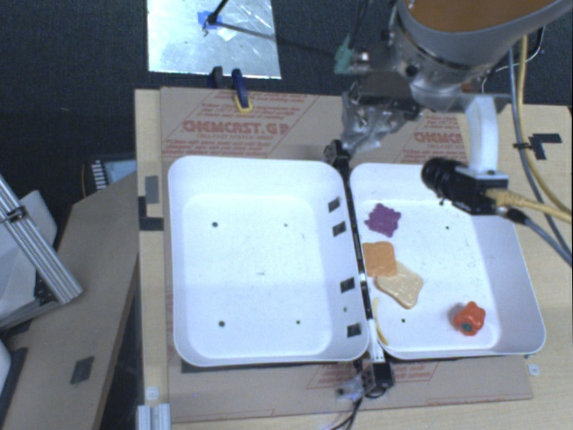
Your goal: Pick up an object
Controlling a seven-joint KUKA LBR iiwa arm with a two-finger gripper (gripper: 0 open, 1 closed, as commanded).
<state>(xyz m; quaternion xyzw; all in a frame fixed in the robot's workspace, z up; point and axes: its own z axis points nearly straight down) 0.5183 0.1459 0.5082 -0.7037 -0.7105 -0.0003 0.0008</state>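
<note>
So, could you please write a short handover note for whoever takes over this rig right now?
Gripper: above the far end of the divider between the two bins, nothing seen in it.
Things: all in the right bin. Purple piece nearest the far side, orange slice and pale slice touching near the divider, red pepper at the near right.
Done: nothing picked up.
Left: descend on one item, grasp, lift.
</note>
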